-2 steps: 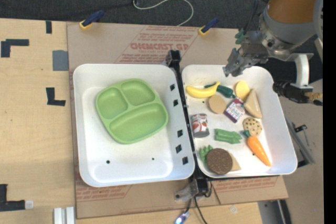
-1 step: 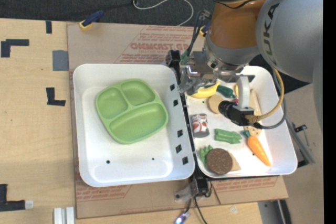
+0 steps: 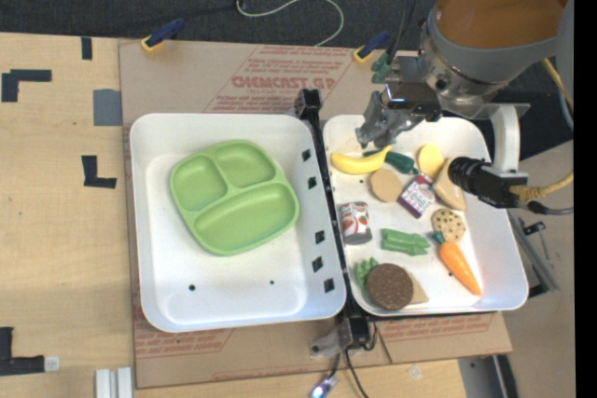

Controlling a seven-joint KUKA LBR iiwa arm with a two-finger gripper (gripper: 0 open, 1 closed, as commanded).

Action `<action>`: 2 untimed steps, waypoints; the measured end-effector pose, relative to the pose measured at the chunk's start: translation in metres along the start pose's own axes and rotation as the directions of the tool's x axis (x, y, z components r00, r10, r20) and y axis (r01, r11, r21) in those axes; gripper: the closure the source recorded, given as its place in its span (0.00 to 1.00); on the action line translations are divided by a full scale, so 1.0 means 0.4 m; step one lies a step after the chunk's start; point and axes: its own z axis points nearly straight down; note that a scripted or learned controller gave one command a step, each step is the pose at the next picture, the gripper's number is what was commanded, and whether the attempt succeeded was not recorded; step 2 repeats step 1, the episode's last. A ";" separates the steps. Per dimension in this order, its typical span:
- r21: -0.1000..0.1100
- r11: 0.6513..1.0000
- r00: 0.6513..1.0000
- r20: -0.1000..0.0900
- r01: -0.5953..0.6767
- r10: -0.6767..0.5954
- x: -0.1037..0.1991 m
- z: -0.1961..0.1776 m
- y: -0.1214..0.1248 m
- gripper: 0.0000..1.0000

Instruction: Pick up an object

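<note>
The right bin (image 3: 504, 294) holds several toy foods. Among them are a yellow banana (image 3: 354, 163), a lemon (image 3: 429, 158), a tan round piece (image 3: 384, 185), a purple packet (image 3: 416, 196), a small can (image 3: 354, 221), green pods (image 3: 404, 242), a cookie (image 3: 448, 224), a carrot (image 3: 459, 266) and a brown patty (image 3: 389, 286). My gripper (image 3: 375, 137) hangs over the bin's far left corner, just above the banana's right end. Nothing shows in its grasp.
The left bin (image 3: 154, 284) holds a green divided plate (image 3: 233, 196). A black hinge strip (image 3: 322, 210) runs between the two bins. A black cylinder on the arm (image 3: 480, 180) reaches over the right bin's right side. A cable (image 3: 280, 9) lies behind the bins.
</note>
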 end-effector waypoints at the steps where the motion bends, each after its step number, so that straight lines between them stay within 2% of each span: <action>1: 0.007 1.000 1.000 0.001 0.003 -0.003 0.144 -0.084 -0.086 1.00; 2: 0.007 1.000 1.000 0.001 0.003 -0.003 0.144 -0.084 -0.086 1.00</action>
